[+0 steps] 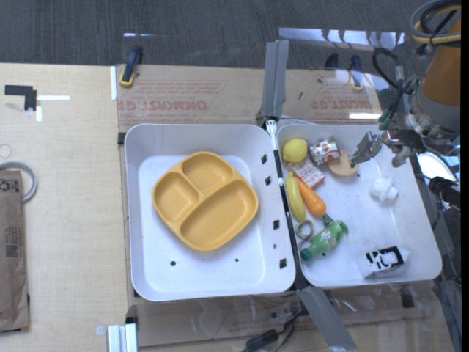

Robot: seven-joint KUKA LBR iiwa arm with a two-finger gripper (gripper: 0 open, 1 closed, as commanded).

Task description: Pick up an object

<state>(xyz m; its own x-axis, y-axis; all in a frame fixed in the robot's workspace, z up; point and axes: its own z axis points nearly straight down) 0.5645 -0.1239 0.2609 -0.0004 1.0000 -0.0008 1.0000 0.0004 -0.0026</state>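
Wood bench (58,196), two white bins (139,218) centre frame; arm (440,86) upper right, gripper (381,147) over right bin, fingers spread, grasping nothing.

Arm enters from the right edge of the camera view, upper corner. Orange band (445,79) visible above the wrist, with black and yellow cabling looped above it. Grey wrist section sits below the band, angled leftward and down. Gripper (381,151) extends from the wrist, tilted left. Two fingers visible: one finger (364,151) slants down-left, the other points down; a clear gap separates them. Nothing between the fingers.
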